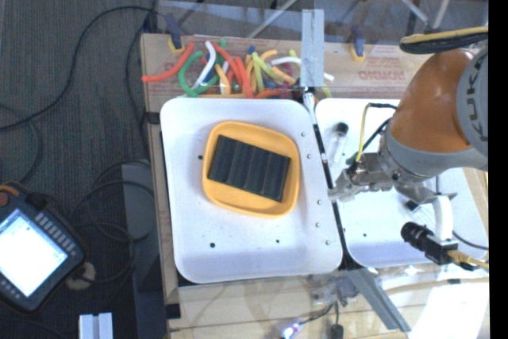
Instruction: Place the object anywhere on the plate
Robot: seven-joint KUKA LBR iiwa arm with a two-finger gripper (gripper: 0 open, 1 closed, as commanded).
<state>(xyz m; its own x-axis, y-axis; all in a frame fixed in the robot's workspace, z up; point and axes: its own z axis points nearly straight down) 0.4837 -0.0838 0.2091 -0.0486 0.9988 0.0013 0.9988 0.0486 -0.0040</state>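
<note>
The plate [252, 168] lies in the left bin [190, 242], with the arm [432, 119] over the right bin [373, 238].

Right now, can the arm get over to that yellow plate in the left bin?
Probably yes. The yellow plate lies flat in the left bin with nothing standing over it, and the arm is over the right bin just beside it. Only the low rims between the bins lie between.

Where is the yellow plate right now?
In the camera view the yellow plate lies in the middle of the left white bin, just below the pile of colourful tubes, with the robot arm over the other bin to its right.
</note>
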